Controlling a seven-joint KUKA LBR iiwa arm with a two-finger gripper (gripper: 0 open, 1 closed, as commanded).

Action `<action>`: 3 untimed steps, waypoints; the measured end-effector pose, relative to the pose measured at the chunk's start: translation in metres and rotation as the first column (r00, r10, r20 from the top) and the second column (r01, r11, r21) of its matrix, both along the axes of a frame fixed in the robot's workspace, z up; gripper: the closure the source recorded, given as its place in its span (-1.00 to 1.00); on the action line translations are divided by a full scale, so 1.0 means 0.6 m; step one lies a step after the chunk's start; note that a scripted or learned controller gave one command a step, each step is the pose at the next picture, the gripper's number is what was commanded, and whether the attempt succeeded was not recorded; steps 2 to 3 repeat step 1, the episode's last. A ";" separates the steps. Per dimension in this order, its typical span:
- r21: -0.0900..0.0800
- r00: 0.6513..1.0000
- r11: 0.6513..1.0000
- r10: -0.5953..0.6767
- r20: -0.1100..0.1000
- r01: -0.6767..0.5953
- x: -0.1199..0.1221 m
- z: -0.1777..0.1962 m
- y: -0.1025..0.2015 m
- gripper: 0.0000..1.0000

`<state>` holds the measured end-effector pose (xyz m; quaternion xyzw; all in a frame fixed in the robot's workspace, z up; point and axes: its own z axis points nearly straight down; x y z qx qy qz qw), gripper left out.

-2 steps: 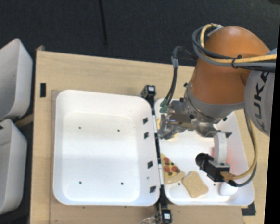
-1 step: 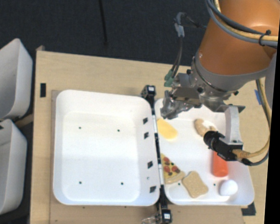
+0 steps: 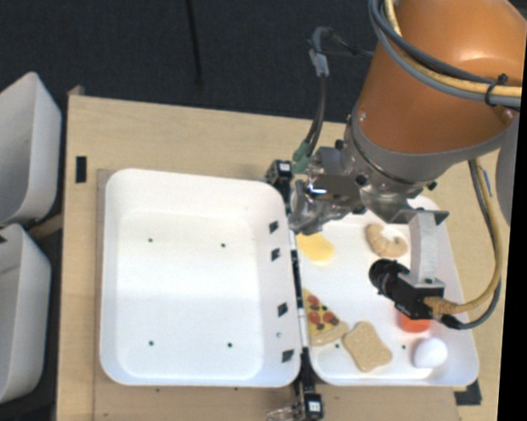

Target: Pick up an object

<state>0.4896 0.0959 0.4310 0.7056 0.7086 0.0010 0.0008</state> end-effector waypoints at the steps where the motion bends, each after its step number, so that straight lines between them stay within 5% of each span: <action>1: -0.004 1.000 1.000 -0.009 -0.010 0.009 0.057 -0.156 -0.060 1.00; 3: -0.004 1.000 1.000 -0.009 -0.010 0.009 0.057 -0.156 -0.060 1.00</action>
